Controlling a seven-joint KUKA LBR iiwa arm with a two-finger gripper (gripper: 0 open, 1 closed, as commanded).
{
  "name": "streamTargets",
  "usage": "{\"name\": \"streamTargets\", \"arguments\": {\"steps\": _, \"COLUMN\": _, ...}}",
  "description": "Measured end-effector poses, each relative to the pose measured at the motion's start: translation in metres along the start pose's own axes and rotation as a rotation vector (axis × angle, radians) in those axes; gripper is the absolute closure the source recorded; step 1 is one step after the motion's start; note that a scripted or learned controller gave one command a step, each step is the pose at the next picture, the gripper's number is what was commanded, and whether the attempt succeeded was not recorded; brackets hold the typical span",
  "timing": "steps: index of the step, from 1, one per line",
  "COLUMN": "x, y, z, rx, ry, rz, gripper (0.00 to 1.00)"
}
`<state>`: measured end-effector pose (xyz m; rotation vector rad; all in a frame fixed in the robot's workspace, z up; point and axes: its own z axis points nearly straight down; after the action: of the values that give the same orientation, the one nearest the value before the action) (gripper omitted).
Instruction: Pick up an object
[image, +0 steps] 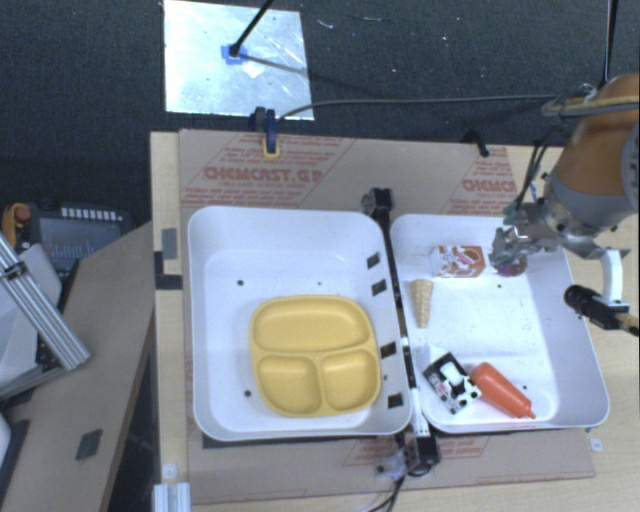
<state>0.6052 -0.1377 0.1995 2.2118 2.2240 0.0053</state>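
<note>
Reaching in from the right edge of the frame, our gripper (510, 252) sits low over the upper part of the right bin (575, 340), just beside the red-and-white packet (459, 261) that lies near that bin's upper left corner. We cannot tell from this slanted view how the hand is set, wide or narrow, and nothing shows clamped in it, so we judge that the pick is not yet made.

Any object will serve. Four lie in the right bin: the packet nearest us, a small cone (422, 300) below it toward the divider, a black-and-white block (449, 383) low in the frame, and an orange carrot (501, 390) touching or nearly touching that block. The yellow divided plate (315, 352) fills the lower middle of the left bin (230, 250) and looks too broad and flat for an easy grasp.

We think the packet is the natural target, being closest. It looks thin and flat, so we should centre on it before descending and go right down to the bin floor, or the closing hand may slide over it. We should also keep off the bin's upper wall. If we choose the carrot instead, we would grip across its narrow width, clear of the block, so that only one thing comes up.
</note>
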Motion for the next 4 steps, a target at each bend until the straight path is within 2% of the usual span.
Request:
{"name": "streamTargets", "arguments": {"steps": 1, "x": 0.003, "y": 0.005, "z": -0.044, "rx": 0.000, "ry": 0.000, "rz": 0.000, "gripper": 1.00}}
{"name": "streamTargets", "arguments": {"steps": 2, "x": 0.054, "y": -0.016, "z": -0.031, "rx": 0.007, "ry": 0.003, "rz": -0.003, "gripper": 1.00}}
{"name": "streamTargets", "arguments": {"steps": 3, "x": 0.105, "y": -0.026, "z": -0.025, "rx": 0.006, "ry": 0.003, "rz": -0.004, "gripper": 1.00}}
{"name": "streamTargets", "arguments": {"steps": 4, "x": 0.163, "y": -0.051, "z": -0.025, "rx": 0.007, "ry": 0.003, "rz": -0.005, "gripper": 1.00}}
